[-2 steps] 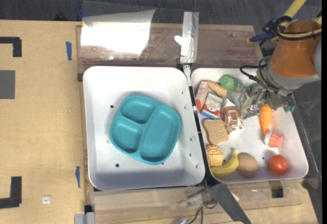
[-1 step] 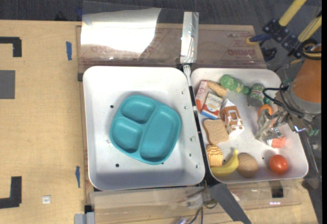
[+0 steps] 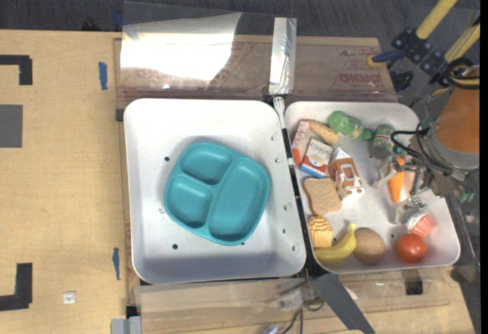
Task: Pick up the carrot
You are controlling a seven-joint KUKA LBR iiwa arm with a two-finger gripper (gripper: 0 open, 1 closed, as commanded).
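Carrot: short orange stub, tapered, tilted, at 3 o'clock in right bin. Gripper on it; fingers' opening, hold: cannot tell.

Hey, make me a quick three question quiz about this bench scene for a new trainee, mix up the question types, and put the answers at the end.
1. True or false: the teal plate lies in the right bin.
2. Which lies nearest the tool? A) banana B) carrot C) green bottle
3. Fill in: the tomato sits in the right bin's near ____ corner.

Key
1. False; it lies in the left bin.
2. B.
3. Right.
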